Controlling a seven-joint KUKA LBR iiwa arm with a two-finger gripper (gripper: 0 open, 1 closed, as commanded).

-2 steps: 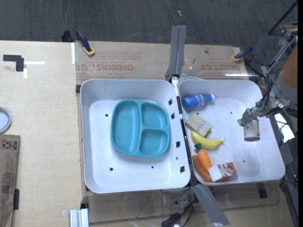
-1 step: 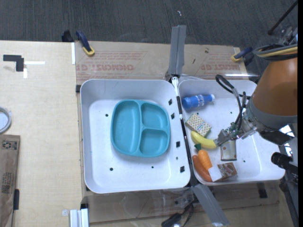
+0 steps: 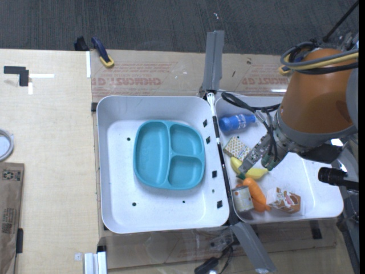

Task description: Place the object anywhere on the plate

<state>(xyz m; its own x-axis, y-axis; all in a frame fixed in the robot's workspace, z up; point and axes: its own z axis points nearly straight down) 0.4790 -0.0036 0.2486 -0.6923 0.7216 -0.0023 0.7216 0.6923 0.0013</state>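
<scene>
Gripper [image 3: 258, 157] hangs low over the right bin [image 3: 319, 210], its fingers pointing down toward the bin's left wall; whether they are open or closed cannot be told. Just beneath the fingertips lies a yellow banana [image 3: 251, 172], touching or nearly touching them. Below the banana sit an orange carrot [image 3: 256, 193] and a small can [image 3: 242, 198]. A blue bottle [image 3: 236, 121] lies above the gripper. The blue plate [image 3: 169, 154] rests in the left bin [image 3: 114, 170], well apart from the banana.
</scene>
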